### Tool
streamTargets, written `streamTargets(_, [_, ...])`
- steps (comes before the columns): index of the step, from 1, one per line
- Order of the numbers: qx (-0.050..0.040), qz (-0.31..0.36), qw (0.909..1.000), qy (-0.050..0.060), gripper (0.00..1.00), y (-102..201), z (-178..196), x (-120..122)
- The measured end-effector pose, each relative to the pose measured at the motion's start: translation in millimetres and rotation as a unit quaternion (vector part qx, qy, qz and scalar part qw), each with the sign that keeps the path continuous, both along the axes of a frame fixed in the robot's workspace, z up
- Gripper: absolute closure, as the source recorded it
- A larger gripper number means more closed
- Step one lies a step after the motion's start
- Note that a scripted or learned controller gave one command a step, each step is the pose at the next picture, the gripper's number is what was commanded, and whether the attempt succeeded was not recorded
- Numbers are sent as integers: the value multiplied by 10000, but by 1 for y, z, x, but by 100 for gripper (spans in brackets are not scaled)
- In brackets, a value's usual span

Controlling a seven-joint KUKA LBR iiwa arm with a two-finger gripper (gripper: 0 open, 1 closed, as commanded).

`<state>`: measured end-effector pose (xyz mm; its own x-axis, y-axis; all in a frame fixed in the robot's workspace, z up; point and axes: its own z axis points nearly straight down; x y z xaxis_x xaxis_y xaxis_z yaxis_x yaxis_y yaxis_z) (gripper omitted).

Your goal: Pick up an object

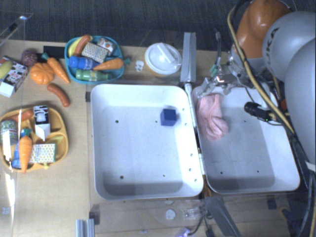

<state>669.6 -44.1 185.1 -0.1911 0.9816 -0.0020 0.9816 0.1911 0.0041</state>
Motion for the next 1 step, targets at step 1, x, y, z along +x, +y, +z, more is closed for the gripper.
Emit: streamTargets(1, [25,472,9989,-3,0,-45,-91,2])
